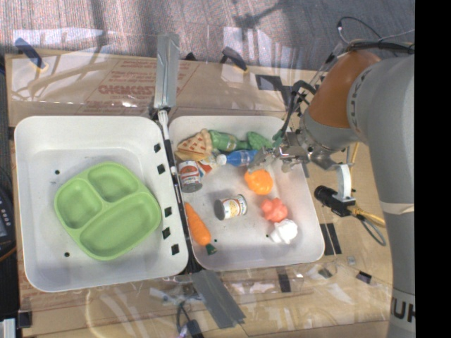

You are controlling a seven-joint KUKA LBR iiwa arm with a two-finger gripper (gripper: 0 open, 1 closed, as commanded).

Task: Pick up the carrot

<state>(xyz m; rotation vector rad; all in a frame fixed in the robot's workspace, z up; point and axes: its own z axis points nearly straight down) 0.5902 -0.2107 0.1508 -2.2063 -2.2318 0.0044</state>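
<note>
Diagonally, carrot (197,224) lies (green tip lower right).

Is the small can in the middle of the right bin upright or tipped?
Tipped: the small labelled metal can lies on its side on the right white bin, round end facing left.

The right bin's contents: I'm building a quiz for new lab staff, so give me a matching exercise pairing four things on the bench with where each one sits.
Things:
1. carrot
2. green divided plate
3. white item
4. pizza slice toy

Places:
A. in the left bin
B. upper left part of the right bin
C. along the right bin's left wall, toward the near edge
D. near right corner of the right bin

Pairs: 1-C, 2-A, 3-D, 4-B
</note>
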